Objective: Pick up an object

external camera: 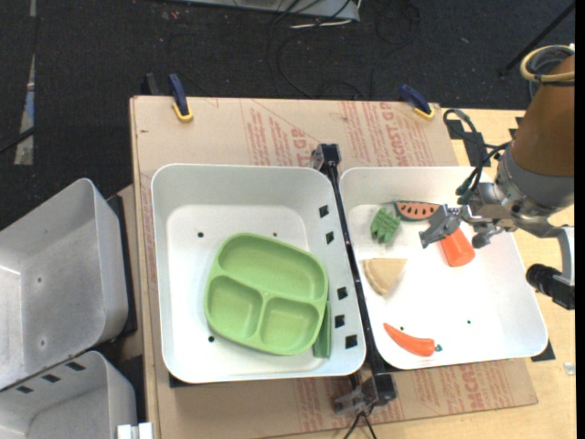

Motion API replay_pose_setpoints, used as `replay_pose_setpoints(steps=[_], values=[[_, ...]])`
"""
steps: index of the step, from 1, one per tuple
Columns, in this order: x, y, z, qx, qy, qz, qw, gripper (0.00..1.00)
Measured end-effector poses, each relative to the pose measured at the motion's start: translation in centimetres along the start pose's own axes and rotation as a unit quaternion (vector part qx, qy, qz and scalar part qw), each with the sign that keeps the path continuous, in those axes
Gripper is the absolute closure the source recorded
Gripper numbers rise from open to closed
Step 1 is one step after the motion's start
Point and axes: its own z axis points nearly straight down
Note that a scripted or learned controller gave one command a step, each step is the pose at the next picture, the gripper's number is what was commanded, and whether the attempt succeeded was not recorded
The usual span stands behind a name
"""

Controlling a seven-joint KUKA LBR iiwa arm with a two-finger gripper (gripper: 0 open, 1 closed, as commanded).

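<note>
My hand (454, 230) hangs over the right bin (512, 332), at three o'clock in the view. Whether it is spread or pinching, I cannot tell. An orange piece (458, 249) sits just under it, likely my target. Watermelon slice (416, 211) at eleven o'clock of it, pepper (411, 340) at seven. The worktop (247, 126) cardboard carries red print, unreadable.

place: robotics lab; evidence: clamped cardboard bench (274, 122); loose floor cables (366, 16); white bins (174, 245)
</note>
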Motion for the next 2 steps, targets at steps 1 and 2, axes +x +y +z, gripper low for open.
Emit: replay_pose_setpoints(steps=[1, 2], values=[[0.0, 0.2, -0.5, -0.005, -0.001, -0.001, 1.0, 0.0], [-0.1, 1.2, 4.6, -0.003, -0.001, 0.0, 1.0, 0.0]])
